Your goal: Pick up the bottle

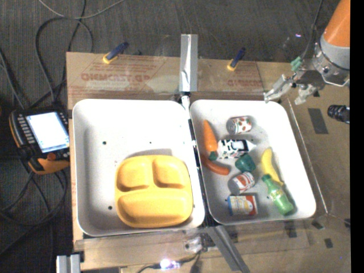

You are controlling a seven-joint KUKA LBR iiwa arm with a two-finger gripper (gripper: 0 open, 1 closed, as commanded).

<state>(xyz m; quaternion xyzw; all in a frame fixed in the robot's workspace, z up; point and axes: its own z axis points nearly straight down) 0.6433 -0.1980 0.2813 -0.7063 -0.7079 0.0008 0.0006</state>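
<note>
Two white bins lay side by side below us, and our gripper (282, 90) hung over the upper right corner of the right bin (301, 152), just outside its rim. Its two thin fingers (273, 92) were spread apart with nothing between them. Above the wrist we could see the orange band (343, 16) of the arm.

The green bottle (278, 197) lay well below the gripper, down toward the bin's near right corner, tilted with its neck pointing up and to the left. Its neck end touched the lower tip of a yellow banana (268, 165), which lay between the bottle and the gripper. Left of the bottle we saw a small can (243, 205) on its side, and above that another red and white can (242, 181). A dark green cup (245, 162), a black and white cow-patterned carton (233, 147) and a third can (240, 124) sat closer to the gripper, down and to its left. An orange carrot (209, 137) and a red sausage (216, 167) lay further left, along the bin's left wall.

The left bin (96, 135), well away from the gripper, held a yellow compartment tray (153, 191) turned upside down.
</note>
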